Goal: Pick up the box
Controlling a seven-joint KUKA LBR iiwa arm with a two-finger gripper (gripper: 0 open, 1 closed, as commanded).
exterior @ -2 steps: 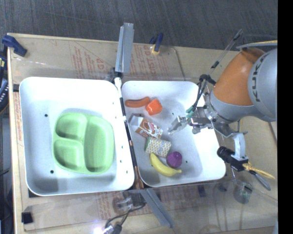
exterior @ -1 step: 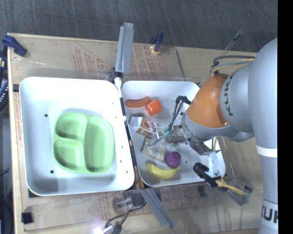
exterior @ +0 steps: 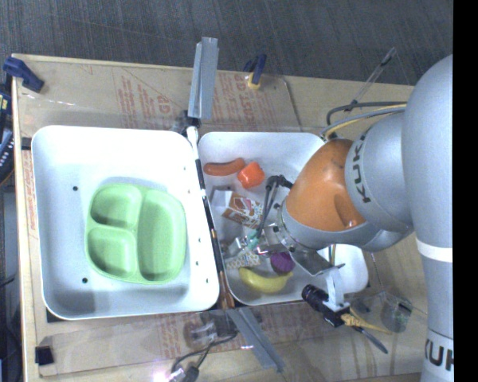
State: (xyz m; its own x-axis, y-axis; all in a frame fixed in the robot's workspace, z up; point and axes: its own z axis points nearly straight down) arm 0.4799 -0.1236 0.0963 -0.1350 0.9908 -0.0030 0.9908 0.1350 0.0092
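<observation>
The box (exterior: 240, 208) is a small brown-and-white carton lying flat in the right bin (exterior: 303, 143), near its left wall. My gripper (exterior: 257, 235) reaches down into that bin just below and to the right of the box, close to it. The arm's orange band (exterior: 323, 193) and grey wrist cover the bin's right half. I see nothing lifted off the bin floor.
A sausage (exterior: 224, 167) and an orange block (exterior: 252, 175) lie above the box. A banana (exterior: 263, 281) and a purple piece (exterior: 281, 260) lie below the gripper. The left bin (exterior: 56, 213) holds a green divided plate (exterior: 137, 231).
</observation>
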